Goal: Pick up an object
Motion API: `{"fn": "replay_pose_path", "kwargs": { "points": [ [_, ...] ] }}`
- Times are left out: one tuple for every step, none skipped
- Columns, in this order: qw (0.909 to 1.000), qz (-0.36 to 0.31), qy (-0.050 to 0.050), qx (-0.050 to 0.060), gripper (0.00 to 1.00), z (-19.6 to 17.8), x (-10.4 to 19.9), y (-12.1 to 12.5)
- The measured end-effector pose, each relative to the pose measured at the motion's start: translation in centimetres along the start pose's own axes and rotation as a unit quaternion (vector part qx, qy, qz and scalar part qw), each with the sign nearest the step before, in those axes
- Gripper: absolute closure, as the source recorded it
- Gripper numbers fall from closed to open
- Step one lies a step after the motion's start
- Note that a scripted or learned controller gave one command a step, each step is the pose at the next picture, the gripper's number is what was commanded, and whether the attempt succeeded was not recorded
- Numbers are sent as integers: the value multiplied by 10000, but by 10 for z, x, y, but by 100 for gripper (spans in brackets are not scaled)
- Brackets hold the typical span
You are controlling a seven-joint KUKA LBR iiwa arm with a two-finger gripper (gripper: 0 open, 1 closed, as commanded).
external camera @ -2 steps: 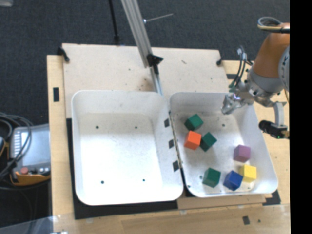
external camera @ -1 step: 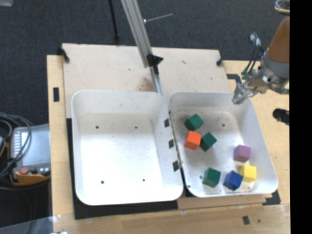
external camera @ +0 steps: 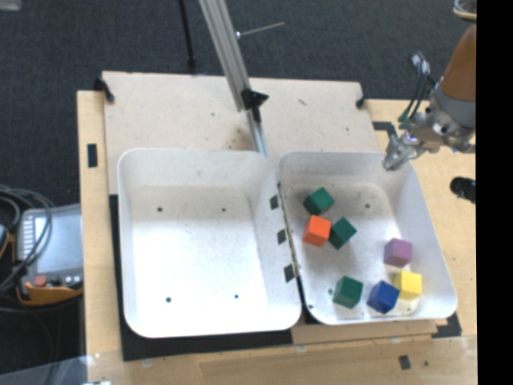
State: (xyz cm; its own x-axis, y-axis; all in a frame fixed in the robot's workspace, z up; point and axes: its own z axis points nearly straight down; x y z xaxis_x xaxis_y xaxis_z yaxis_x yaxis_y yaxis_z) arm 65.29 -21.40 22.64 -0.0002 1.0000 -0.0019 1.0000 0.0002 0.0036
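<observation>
The right bin (external camera: 417, 191) holds several small cubes. A green cube (external camera: 320, 200) lies near its middle, with an orange cube (external camera: 317, 230) and another green cube (external camera: 343, 232) just below it. A purple cube (external camera: 397, 252), a yellow cube (external camera: 409, 284), a blue cube (external camera: 384, 296) and a third green cube (external camera: 348, 291) sit toward the near right corner. My gripper (external camera: 394, 157) hangs over the bin's far right rim, well above and to the right of the cubes, with nothing seen in it.
The left bin (external camera: 144, 215) stands beside the right one. A slanted metal pole (external camera: 228, 46) rises behind the bins' shared edge. A flat board (external camera: 176, 111) lies behind both bins. A device with cables (external camera: 44, 255) sits off the bench's left.
</observation>
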Motion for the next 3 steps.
{"fn": "replay_pose_path", "kwargs": {
  "points": [
    [10000, -28, 9, 15, 100, -2, 53, -6],
    [10000, -26, 10, 20, 100, 4, 102, -18],
    [10000, -34, 19, 19, 100, -6, 156, -44]
  ]
}}
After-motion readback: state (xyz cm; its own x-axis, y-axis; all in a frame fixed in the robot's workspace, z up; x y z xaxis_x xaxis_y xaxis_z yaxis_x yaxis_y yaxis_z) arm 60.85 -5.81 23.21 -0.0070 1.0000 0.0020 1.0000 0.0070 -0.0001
